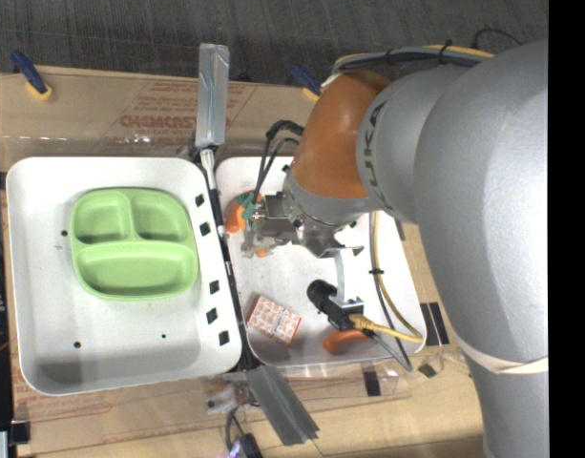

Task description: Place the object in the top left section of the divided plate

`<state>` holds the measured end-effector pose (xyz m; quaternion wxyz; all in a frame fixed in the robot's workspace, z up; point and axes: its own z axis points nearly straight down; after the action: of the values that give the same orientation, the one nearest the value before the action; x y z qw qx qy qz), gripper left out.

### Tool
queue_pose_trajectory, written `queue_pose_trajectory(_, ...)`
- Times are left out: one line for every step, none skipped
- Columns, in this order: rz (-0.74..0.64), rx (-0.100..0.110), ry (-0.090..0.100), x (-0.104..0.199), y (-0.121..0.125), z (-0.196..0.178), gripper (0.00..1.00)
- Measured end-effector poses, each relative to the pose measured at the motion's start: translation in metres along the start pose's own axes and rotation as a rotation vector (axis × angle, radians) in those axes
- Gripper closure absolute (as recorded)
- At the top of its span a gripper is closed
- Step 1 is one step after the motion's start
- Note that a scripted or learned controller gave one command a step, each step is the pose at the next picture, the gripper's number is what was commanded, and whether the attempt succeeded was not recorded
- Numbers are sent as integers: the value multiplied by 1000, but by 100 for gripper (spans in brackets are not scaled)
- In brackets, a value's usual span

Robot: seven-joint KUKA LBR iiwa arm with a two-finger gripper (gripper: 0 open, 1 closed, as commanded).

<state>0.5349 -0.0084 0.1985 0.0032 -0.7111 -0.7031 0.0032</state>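
A green divided plate (135,241) lies in the left bin (44,351), with two small sections at its top and one large section below. My gripper (258,227) is low over the upper left part of the right bin (302,356). A small orange object with a bit of green (235,214) sits right beside the gripper, near the wall between the bins. I cannot see whether the gripper touches it, because the wrist covers that spot.
A small pink and white patterned box (274,320) lies at the front of the right bin. An orange piece (338,343) rests near that bin's front right. The grey arm with its orange band (335,146) covers most of the right bin.
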Motion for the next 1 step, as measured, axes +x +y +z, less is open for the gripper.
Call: queue_pose_trajectory(128,-3,0,-87,30,44,100)
